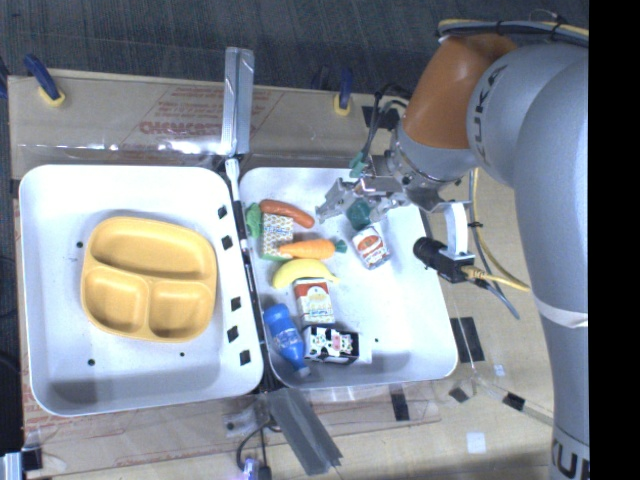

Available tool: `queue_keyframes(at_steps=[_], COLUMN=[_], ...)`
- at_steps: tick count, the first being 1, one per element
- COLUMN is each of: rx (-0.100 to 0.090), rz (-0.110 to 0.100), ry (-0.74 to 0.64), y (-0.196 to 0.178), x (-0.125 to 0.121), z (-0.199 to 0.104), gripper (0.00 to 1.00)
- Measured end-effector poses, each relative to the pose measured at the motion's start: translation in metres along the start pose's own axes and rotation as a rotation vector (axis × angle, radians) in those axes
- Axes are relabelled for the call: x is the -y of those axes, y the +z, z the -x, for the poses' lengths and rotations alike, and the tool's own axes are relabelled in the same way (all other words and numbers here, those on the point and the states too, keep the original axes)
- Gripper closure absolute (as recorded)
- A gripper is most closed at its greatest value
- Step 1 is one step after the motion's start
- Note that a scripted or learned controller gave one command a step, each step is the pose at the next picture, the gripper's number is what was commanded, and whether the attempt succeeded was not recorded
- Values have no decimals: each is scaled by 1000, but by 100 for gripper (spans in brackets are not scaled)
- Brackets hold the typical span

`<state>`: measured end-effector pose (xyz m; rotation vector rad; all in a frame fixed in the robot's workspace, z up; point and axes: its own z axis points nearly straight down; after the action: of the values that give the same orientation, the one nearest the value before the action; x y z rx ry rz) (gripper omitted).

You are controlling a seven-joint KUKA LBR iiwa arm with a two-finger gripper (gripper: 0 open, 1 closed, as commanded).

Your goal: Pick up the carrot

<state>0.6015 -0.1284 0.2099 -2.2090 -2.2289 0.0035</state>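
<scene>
Left bin [40, 298] is sitting w/ a yellow divided tray [150, 275] in it, well apart from the job. Right bin [420, 338] is where it's all crowding: a green-edged packet [272, 230] by the divider, a red sausage-looking thing [287, 211] above it, and the carrot [310, 249] lying roughly crosswise just below, orange w/ a green tip at its right end. A banana [300, 271] is touching or nearly touching its underside, a small carton [313, 299] below that, then a blue bottle [284, 334] and a black-and-white box [331, 344] near the front wall.

Carrot's prob a light, stiff plastic toy, smooth and round, so likely to roll or slip; I'd be taking it mid-body, fingers across the short axis. Room's tight top and bottom, more open toward the green tip.

A small jar [370, 247] is lying right of the carrot. The gripper [350, 200] is hanging above and right of the carrot, nothing visibly in it; jaws – can't tell how wide. Bin's right half is offering open floor for coming in.
</scene>
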Motion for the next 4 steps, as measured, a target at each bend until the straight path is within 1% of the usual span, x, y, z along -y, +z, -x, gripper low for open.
queue_keyframes(at_steps=[1, 2, 3, 4], rx=[5, 15, 1, 1], rz=[23, 25, 2, 2], ry=[-195, -196, -155, -154], y=[99, 86, -30, -30], x=[3, 2, 14, 14], z=[-34, -29, -89, -89], gripper=[0, 100, 100, 0])
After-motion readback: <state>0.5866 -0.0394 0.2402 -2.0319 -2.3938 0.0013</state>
